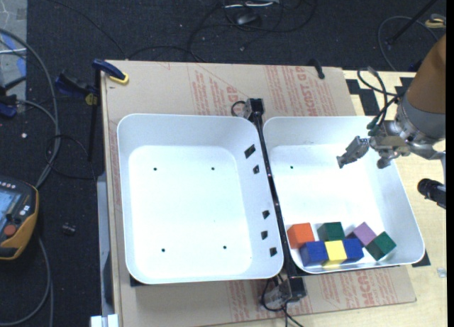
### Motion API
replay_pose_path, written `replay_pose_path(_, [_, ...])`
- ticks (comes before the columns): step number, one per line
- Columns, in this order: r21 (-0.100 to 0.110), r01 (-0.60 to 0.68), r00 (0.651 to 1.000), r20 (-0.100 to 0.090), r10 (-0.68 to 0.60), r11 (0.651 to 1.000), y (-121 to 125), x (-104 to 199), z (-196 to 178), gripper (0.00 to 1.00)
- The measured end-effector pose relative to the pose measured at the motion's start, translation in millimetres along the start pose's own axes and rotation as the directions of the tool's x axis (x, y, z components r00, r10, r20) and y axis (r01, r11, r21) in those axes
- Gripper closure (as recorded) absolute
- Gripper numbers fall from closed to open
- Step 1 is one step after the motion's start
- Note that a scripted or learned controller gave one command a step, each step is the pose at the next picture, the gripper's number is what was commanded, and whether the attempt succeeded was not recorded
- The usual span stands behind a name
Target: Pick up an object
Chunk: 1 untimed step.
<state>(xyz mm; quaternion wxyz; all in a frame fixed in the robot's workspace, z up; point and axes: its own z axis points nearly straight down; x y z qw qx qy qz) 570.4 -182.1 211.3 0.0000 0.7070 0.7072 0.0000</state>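
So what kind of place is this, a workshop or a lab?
Probably a robotics lab: a robot arm reaches over two white bins, small colored blocks sit in one, and loose cables trail across the dark floor.

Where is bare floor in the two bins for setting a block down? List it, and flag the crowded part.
The left bin has bare floor from wall to wall. In the right bin, the floor from the gripper down to the block row is bare. It is crowded along the near wall: orange block, yellow block and purple block sit packed with others.

bins [188,134]: both white, you see
blocks [333,242]: orange, two green, purple, two blue, yellow
arm [429,95]: grey, orange band
bench [284,91]: tan, red lettering
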Motion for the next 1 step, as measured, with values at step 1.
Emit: replay_pose_path(1, [0.004, 0.004, 1.000, -0.002, -0.004, 1.000, 16.3, 47.9, 50.3, 0.00])
